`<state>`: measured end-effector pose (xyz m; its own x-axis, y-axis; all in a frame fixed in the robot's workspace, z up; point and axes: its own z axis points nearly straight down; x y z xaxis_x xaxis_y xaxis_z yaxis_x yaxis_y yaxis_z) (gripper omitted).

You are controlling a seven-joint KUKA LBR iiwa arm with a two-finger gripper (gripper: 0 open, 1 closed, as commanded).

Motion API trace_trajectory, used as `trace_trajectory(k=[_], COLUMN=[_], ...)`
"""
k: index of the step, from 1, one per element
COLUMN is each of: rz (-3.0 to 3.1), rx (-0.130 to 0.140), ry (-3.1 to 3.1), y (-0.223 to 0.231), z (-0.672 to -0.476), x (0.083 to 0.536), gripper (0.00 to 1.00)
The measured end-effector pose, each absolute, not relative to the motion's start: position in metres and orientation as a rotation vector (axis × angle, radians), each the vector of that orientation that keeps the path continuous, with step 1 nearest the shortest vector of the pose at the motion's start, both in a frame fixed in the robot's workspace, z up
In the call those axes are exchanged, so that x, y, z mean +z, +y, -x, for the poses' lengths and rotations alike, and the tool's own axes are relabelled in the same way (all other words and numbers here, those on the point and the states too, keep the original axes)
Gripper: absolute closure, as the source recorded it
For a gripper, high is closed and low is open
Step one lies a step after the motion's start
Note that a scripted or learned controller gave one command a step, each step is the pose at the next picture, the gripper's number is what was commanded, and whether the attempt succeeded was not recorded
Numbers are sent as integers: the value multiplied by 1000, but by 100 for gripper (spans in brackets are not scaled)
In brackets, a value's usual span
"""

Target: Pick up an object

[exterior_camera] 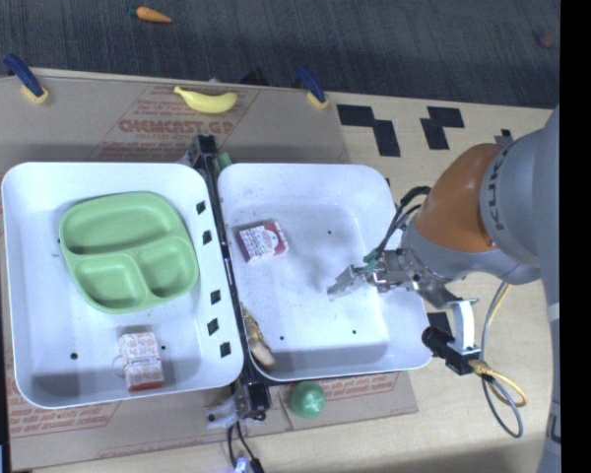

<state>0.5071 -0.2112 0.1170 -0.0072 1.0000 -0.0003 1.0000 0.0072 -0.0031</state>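
My gripper (pixel 347 280) reaches into the right bin (pixel 305 180) from the right, low over its floor near the right wall, with nothing visible at its tip. A small red and white packet (pixel 261 240) lies in the right bin's upper left, well to the left of the gripper. A second red and white packet (pixel 140 359) lies at the front of the left bin (pixel 25 264). A green divided plate (pixel 128 249) rests in the left bin.
A green ball (pixel 307 398) sits on the bench just in front of the right bin. A yellow banana (pixel 206 98) lies behind the bins, and a small tan object (pixel 256 345) rests at the divider's front. The grey arm with its orange band (pixel 463 215) overhangs the right bin's edge.
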Motion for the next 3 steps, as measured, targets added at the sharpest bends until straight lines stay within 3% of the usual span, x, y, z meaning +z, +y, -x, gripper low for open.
trace_trajectory(k=[1,2,3], rz=[2214,2213,2211], rx=[0,4,3], ry=[-2226,-2226,-2229], y=[-206,-211,-211], z=[-582,-476,-518], x=[92,114,92], gripper=[0,0,0])
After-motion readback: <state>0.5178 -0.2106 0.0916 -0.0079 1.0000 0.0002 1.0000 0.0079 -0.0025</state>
